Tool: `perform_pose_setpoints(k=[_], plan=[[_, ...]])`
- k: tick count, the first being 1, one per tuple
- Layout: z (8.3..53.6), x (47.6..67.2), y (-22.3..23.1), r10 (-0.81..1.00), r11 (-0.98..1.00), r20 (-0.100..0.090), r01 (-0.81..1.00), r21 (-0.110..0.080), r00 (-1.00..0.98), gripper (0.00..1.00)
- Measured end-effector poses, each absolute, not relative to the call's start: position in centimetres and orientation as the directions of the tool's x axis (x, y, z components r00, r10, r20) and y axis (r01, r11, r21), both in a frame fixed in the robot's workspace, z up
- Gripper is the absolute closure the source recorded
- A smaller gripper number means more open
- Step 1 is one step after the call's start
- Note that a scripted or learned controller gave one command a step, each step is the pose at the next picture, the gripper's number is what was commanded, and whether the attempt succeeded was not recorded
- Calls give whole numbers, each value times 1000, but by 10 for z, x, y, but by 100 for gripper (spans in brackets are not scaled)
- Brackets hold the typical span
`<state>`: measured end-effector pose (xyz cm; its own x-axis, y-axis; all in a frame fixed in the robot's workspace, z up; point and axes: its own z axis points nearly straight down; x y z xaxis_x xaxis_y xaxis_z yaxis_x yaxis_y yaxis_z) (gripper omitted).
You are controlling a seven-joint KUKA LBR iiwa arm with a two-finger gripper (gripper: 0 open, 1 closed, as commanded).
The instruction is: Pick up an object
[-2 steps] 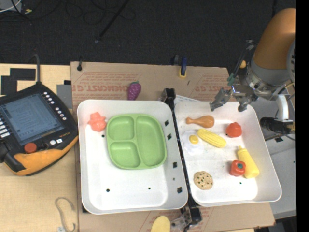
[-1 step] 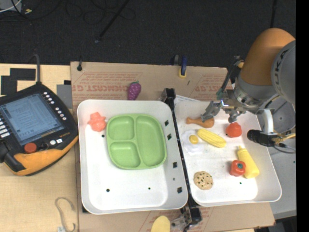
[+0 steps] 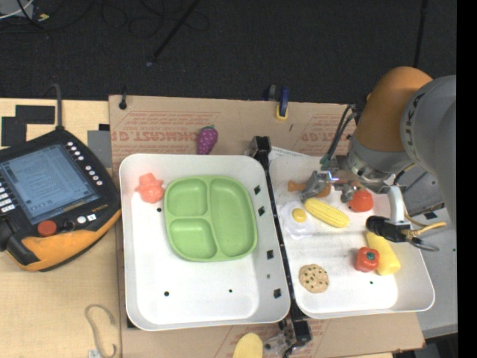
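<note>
My gripper (image 3: 332, 191) hangs low over the back of the right bin (image 3: 417, 297), and its fingers stand apart with nothing between them. Just beneath and in front of it lies a yellow corn cob (image 3: 326, 213). A red tomato (image 3: 361, 201) sits close to its right side, and a small orange-brown piece (image 3: 299, 186) lies to its left. A fried egg (image 3: 298, 216) rests left of the corn. Toward the front are a cookie (image 3: 314, 278) and a red pepper (image 3: 366, 259) against a yellow banana (image 3: 383, 255).
The left bin (image 3: 141, 289) holds a green divided plate (image 3: 209, 218) and a pink toy (image 3: 149, 189). Purple grapes (image 3: 207, 139) lie behind the bins and a yellow item (image 3: 248, 345) in front. A teach pendant (image 3: 48, 192) rests at far left.
</note>
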<state>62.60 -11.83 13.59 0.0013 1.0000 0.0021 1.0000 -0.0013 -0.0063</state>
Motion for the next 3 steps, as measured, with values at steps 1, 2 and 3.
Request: perform_pose_setpoints(k=[1,2,3], plan=[[86,626,-116,1000,0,0,1000,-1,0,0],[101,628,-117,1000,-3,3,1000,4,3,100],[149,635,-110,1000,-1,0,1000,2,1,100]])
